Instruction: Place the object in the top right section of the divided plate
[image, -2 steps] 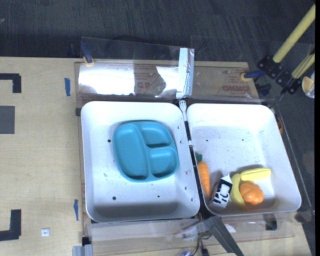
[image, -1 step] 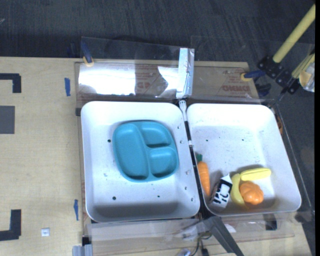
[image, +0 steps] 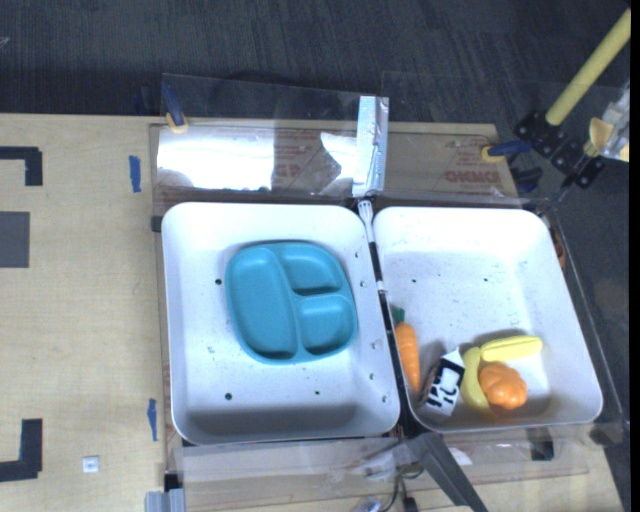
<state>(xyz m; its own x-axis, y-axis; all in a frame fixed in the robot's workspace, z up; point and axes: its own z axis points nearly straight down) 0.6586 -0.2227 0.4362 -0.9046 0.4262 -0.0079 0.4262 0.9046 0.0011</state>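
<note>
A pale wooden desk (image: 80, 300) carried two shallow white bins side by side. In the left bin (image: 190, 400) lay a blue divided plate (image: 290, 298), roughly oval with rounded corners, sitting near the middle of the bin floor. Raised ridges split it into three sections: one large section down its left side and two smaller ones stacked far and near on its right. All three showed only bare blue surface.

The right bin (image: 470, 250) touched the left one along a shared edge. Its objects were gathered in the near part. An orange toy carrot (image: 407, 355) lay lengthwise against the bin's left wall, its green tip pointing to the far side. Just to its right sat a small black-and-white block (image: 445, 384), tilted. Touching that block on the right was a yellow object (image: 508, 352) with a flat yellow top, and a round orange piece (image: 503, 386) rested against its near side.

At the far right, a yellow rod (image: 592, 62) slanted down to a dark clamp (image: 548, 135). Where the tool was, and whether it was open or closed, I could not tell.
</note>
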